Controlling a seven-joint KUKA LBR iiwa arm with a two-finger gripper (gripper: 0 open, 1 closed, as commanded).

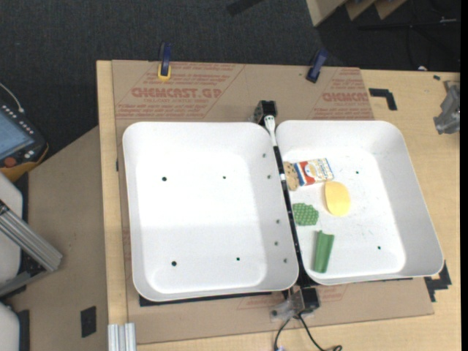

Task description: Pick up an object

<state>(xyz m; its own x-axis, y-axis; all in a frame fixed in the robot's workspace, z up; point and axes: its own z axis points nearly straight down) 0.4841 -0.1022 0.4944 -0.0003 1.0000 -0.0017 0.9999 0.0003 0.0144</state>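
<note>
The desk [219, 86] carries two white bins side by side. The right bin [395, 196] holds four things near its left wall: a small printed packet [311, 171], a yellow oval piece [337, 198], a green stick [323, 251] and a green knobbly lump [306, 213]. Of the pincer [447, 115] only a grey part shows at the right edge; I cannot tell its state.

A grey part of the arm [448, 112] is getting cut off by the right edge, its shape staying unclear.

White bins [197, 134]; yellow disc [337, 198]; green block [323, 251]; green dotted piece [305, 213].
</note>
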